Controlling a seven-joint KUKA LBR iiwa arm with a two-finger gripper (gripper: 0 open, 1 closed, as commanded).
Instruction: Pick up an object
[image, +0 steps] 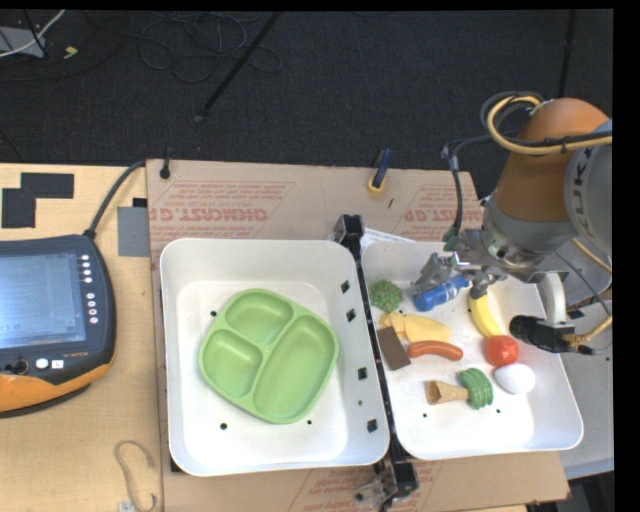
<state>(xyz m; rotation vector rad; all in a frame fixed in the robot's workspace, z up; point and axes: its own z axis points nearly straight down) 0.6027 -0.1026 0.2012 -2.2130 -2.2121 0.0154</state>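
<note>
Two white bins sit side by side on a cardboard-covered bench. The left bin (190, 290) holds a green divided plate (268, 354), lying flat near its middle. The right bin (560, 425) holds a scatter of toy food: a blue object (438, 294) in its upper part, a green broccoli piece (386, 295) just left of that, a yellow piece (423, 326) below, a brown block (393, 349) and a red sausage (436, 350) side by side under it, a banana (486, 314) to the right, a red tomato (502, 350) and a white egg (515, 379) close together, and a cone with a green top (462, 389) lower down. The arm reaches in from the upper right of the frame, and its gripper (447, 272) hangs low over the blue object — touching or just above it, and whether the jaws are spread or clenched cannot be told from here. A tablet-like control pad (50, 310) lies at the left edge of the frame, well apart from the bins.
</note>
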